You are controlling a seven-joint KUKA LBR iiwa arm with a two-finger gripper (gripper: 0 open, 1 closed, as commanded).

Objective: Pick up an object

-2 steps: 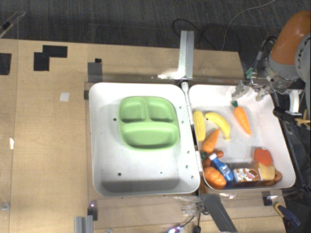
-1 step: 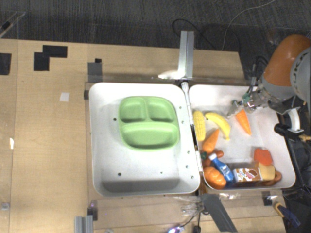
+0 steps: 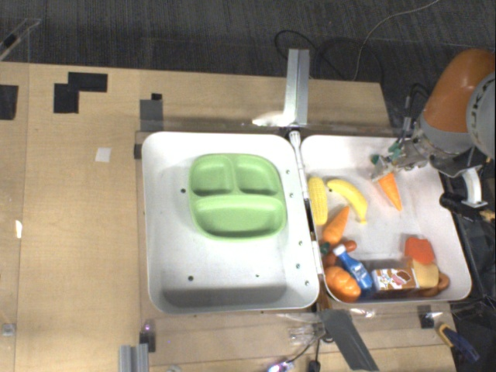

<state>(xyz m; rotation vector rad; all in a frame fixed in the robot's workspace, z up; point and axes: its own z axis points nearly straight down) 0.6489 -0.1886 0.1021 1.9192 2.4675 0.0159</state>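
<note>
The gripper (image 3: 397,155) hangs at the right bin's (image 3: 457,239) far corner; whether it is apart or together cannot be told. Touching its tip lies a tapered orange carrot (image 3: 390,190) — smooth plastic, point toward the near side. A curved yellow banana (image 3: 349,196) rests nearby. The left bin (image 3: 159,231) holds a glossy green divided plate (image 3: 235,194) on the wood-grain surface (image 3: 70,231).
</note>
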